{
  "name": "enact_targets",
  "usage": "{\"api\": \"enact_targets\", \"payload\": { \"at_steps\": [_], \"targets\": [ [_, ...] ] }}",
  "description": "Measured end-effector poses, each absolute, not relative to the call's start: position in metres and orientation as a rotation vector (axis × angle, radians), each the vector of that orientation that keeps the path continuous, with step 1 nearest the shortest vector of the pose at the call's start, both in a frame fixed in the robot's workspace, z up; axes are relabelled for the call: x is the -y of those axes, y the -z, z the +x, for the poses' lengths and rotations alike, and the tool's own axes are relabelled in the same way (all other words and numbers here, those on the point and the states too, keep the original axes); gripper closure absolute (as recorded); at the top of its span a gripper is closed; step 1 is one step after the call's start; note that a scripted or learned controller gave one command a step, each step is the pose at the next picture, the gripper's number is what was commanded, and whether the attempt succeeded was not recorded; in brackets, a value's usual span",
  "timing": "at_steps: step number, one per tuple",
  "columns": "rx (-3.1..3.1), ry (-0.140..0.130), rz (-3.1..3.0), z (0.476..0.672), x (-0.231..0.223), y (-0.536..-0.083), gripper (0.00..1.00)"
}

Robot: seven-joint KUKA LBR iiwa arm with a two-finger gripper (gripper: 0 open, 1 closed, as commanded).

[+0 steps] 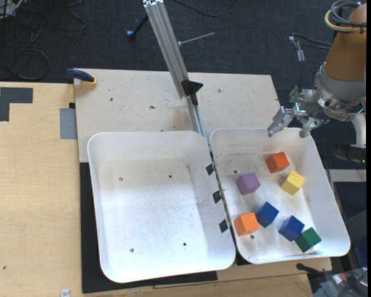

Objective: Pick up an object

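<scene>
1. Bench [136, 98]: pale, speckled surface carrying two shallow white bins side by side. A slanted aluminium rail [168, 42] runs down toward the seam between them.
2. Left bin [105, 159]: white, floor speckled with dark flecks.
3. Right bin [324, 190]: white, holds seven cubes, all lying loose on its floor.
4. Arm [345, 54]: enters from the right; orange band sits above the grey wrist.
5. Gripper [292, 124]: positioned above the far rim of the right bin, near its back right corner. Its two fingers are spread apart, nothing between them.
6. Cubes, back to front:
   - red-orange cube [277, 162], nearest the gripper but clear of it.
   - yellow cube [292, 182], just beside the red-orange one, to its front right.
   - purple cube [248, 182], left of the yellow one.
   - blue cube [267, 213], touching or almost touching the orange cube [246, 223] at the bin's left wall.
   - second blue cube [291, 227], touching the green cube [308, 239] near the front rim.
</scene>
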State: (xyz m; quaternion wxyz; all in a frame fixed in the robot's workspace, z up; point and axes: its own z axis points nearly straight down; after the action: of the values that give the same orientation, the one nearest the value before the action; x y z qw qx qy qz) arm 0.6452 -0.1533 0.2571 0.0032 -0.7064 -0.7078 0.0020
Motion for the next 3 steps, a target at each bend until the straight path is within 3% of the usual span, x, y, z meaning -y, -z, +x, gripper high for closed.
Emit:
{"api": "enact_targets", "payload": {
  "at_steps": [1, 3],
  "targets": [
    [2.225, -0.004, -2.215, 0.646, 0.153, -0.260, 0.00],
    [2.218, -0.008, -2.213, 0.649, 0.141, -0.137, 0.00]
  ]
}}
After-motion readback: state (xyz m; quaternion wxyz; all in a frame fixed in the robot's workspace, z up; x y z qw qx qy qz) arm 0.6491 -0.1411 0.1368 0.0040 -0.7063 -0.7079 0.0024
